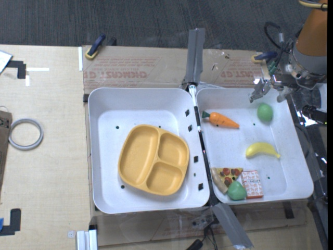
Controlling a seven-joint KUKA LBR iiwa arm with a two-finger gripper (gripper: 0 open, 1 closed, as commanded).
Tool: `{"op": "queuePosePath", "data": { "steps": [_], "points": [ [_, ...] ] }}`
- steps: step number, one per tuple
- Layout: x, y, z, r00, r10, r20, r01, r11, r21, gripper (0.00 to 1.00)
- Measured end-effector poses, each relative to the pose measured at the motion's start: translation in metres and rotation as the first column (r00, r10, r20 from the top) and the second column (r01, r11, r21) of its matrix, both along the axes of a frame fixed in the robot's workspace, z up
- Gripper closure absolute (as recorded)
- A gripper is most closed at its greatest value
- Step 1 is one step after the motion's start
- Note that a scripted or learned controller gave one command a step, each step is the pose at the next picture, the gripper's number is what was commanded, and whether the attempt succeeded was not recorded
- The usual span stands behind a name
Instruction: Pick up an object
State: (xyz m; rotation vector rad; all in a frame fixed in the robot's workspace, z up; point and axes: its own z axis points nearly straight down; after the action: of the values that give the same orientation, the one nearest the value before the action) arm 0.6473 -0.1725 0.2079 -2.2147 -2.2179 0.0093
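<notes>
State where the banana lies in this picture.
The banana lies in the right bin, near its middle, below the green ball and above the small red-and-white box.

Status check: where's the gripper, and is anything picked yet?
Gripper over right bin's far edge, nothing between fingers. Green ball nearest, just below it; carrot, banana untouched. Nothing blocking the ball.
</notes>
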Motion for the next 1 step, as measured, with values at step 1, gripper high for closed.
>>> {"op": "queuePosePath", "data": {
  "steps": [1],
  "points": [
    [0.0082, -0.0397, -0.1061, 1.000, 0.008, 0.007, -0.008, 1.000, 0.005, 0.00]
  ]
}}
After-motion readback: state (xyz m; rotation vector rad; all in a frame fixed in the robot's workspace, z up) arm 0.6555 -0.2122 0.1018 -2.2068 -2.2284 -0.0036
